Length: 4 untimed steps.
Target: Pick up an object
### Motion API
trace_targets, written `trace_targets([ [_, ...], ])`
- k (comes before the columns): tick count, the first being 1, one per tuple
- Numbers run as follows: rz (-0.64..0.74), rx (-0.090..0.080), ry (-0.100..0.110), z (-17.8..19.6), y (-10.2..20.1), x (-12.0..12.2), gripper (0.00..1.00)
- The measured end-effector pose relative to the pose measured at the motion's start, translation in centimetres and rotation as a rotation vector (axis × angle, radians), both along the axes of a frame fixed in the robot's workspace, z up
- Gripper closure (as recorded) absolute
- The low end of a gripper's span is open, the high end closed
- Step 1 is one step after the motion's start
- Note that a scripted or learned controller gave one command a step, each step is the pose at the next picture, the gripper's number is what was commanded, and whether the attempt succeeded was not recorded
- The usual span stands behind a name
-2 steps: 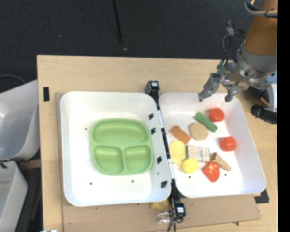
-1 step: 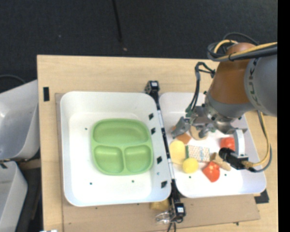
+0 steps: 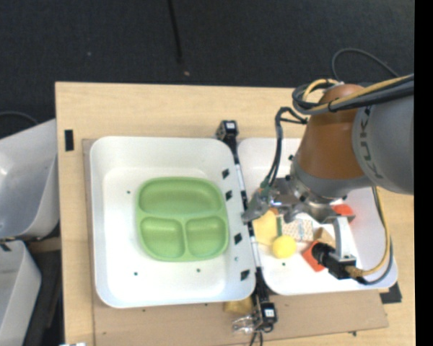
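1. Arm (image 3: 332, 150) in from the right, orange band over the right bin (image 3: 303, 278), wrist end reaching toward the seam between the bins
2. Low at the left edge of the right bin: gripper (image 3: 273, 206), just above the clutter; I can't tell from this angle whether it is wide, narrow or holding anything
3. Pick candidates are all in the right bin, bunched in its lower-left part under and beside the gripper
4. Nearest the front: yellow ball (image 3: 283, 247), lying free on the bin floor, just below the gripper
5. Just up-left of the ball: pale yellow piece (image 3: 264, 228), against the bin's left wall; touching the ball or just short of it, I can't say which
6. Just right of that piece: white patterned item (image 3: 298, 229), partly under the wrist
7. Right of the ball, near it but apart: orange-red item (image 3: 315, 256); further up-right a red-orange bit (image 3: 343, 210), partly hidden by the arm, so I can't make out its shape
8. The left bin (image 3: 115, 193) holds one green divided plate (image 3: 182, 218), three compartments, lying flat near the middle, well apart from the gripper
9. Both bins sit side by side on the wooden bench (image 3: 144, 110), with black clips (image 3: 239, 193) along the seam
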State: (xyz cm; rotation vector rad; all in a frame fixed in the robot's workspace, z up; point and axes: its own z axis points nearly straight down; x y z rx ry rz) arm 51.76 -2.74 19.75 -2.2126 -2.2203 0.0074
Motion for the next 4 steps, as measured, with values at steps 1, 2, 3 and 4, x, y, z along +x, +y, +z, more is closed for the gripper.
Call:
trace_targets([
  [1, -0.001, -0.001, -0.001, 0.0, 2.9, -2.9, 0.0],
  [2, 0.011, 0.003, -0.003, -1.1, 22.0, -0.6, 0.0],
  [3, 0.003, 0.003, -0.019, 23.7, 25.1, -2.6, 0.0],
  [4, 0.0, -0.003, -0.011, 29.4, 24.9, -2.6, 0.0],
])
